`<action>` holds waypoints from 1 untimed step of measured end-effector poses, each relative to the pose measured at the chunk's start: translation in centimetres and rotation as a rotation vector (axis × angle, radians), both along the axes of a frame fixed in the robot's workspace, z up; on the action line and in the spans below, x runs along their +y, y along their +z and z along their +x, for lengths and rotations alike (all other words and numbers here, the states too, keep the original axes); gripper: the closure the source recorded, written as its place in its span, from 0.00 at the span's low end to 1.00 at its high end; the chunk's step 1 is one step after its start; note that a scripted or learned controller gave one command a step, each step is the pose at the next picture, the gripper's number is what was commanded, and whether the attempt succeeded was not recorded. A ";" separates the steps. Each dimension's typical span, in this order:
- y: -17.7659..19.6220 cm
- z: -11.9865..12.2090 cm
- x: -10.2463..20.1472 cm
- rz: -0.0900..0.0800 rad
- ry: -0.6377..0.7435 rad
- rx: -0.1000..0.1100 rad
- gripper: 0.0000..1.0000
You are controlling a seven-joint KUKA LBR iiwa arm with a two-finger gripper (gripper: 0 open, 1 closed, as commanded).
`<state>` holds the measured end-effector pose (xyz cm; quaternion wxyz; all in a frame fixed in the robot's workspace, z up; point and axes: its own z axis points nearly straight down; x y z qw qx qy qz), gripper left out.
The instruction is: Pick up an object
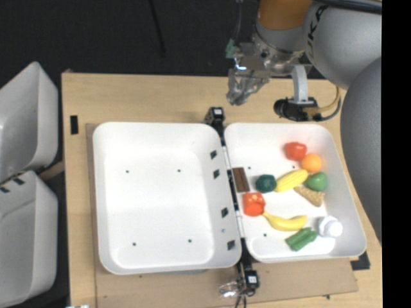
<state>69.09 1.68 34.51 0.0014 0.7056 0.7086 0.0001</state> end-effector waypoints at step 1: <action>1.0 0.0 1.9 0.000 0.000 0.000 1.00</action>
